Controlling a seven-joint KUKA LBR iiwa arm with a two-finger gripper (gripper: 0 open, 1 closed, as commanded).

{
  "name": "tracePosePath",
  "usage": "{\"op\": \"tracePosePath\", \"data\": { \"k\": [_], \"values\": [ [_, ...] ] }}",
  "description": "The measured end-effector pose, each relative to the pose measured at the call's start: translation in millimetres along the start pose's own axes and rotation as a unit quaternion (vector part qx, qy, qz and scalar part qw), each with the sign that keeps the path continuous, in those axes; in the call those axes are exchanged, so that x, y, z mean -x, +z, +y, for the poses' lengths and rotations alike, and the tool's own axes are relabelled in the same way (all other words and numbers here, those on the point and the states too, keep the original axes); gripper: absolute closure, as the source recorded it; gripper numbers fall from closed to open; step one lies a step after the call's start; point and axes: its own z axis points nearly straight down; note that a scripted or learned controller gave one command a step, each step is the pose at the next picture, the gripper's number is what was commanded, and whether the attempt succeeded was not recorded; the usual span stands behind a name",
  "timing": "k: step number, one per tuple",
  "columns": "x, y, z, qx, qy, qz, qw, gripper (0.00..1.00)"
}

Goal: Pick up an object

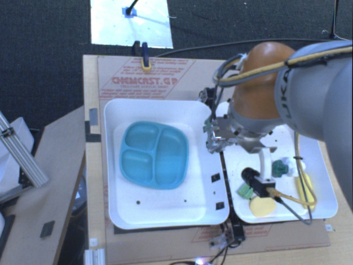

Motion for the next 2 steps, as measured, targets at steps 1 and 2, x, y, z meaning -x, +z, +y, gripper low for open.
{"op": "tracePosePath", "data": {
  "k": [1,2],
  "values": [
    [-46.6,7.2,-21.6,-0.001,0.001,0.000,1.0000,1.00],
    [-44.5,6.9,-20.8,0.000,0.003,-0.001,1.0000,0.00]
  ]
}}
